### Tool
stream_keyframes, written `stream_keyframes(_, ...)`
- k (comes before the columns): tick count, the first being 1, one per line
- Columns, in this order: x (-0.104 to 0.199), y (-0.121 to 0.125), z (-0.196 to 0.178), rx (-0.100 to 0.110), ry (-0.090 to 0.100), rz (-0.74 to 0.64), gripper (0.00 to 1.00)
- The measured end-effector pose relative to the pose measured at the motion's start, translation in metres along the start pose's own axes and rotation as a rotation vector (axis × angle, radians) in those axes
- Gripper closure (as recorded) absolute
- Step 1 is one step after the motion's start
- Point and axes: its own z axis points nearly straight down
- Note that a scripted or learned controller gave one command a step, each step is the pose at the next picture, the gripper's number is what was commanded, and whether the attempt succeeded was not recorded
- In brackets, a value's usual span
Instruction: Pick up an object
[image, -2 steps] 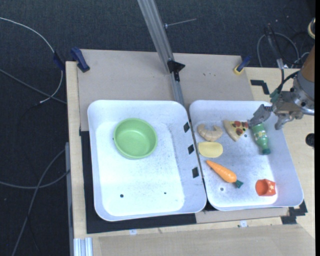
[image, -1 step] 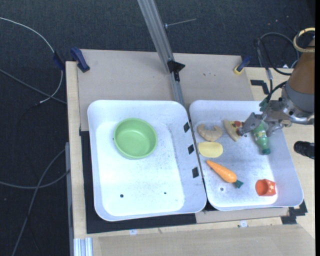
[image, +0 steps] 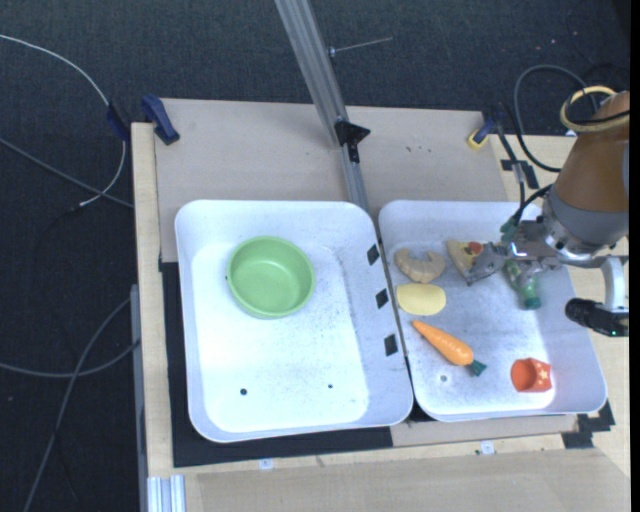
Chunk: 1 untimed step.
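The right bin (image: 580, 350) holds several small items. A tan bread-like piece (image: 420, 265) lies at its upper left, with a yellow oval fruit (image: 421, 298) just below it. An orange carrot (image: 444, 343) lies slantwise in the middle and a red pepper (image: 530, 375) sits at the lower right. A yellow wedge (image: 462, 252) lies near the bin's top, and a small green object (image: 528, 290) lies right of centre. My gripper (image: 492, 263) hangs low over the bin's upper right, just right of the yellow wedge and left of the green object.
The left bin (image: 290, 380) holds a green bowl (image: 270, 276). A metal pole (image: 320, 70) slants down to the gap between the bins. Blue clamps (image: 158, 118) mark the bench's far corners. Cables trail near the arm (image: 592, 185) on the right.
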Motion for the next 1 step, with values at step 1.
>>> stream_keyframes(1,0.0009,-0.0008,0.0544,0.0,0.001,0.0,0.0)
